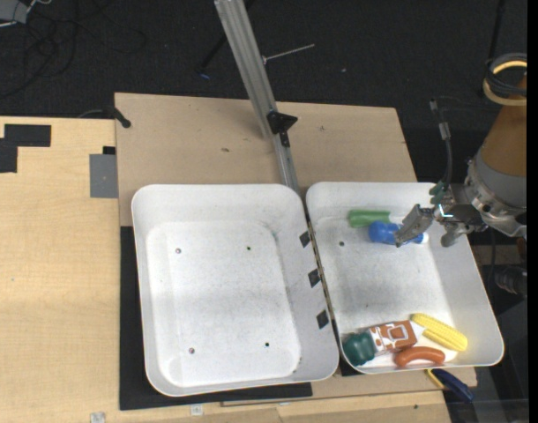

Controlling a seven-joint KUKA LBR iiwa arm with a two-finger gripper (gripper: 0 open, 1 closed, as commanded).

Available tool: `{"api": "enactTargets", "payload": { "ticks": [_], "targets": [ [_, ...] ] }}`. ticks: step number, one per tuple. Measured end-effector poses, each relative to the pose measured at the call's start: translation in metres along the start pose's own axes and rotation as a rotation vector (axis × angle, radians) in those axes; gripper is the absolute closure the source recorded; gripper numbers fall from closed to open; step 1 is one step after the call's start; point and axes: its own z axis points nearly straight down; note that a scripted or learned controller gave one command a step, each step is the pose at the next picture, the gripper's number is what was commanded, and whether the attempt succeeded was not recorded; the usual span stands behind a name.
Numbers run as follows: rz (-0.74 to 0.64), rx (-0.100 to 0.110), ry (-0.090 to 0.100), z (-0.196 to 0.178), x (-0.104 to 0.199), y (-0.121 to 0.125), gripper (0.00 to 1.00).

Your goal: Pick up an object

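My gripper (430,229) reaches in from the right and hangs over the upper right part of the right bin (481,311). Its two dark fingers are spread apart, so it is open, with nothing gripped between them. The left finger (412,226) lies across the right end of a blue object (383,233); whether it touches it I cannot tell. A green cylinder (368,218) lies just above and left of the blue object, touching it.
At the right bin's front edge lie a yellow corn cob (440,332), an orange ring-shaped piece (419,357), a white and orange box (394,335) and a dark green object (359,348). The left bin (154,236) adjoins it. A metal rail (251,77) slants up behind.
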Motion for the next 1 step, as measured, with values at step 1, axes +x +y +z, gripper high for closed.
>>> {"api": "enactTargets", "payload": {
  "ticks": [1],
  "targets": [
    [0.002, -0.005, -0.001, -0.0024, -0.0008, 0.0006, 0.00]
  ]
}}
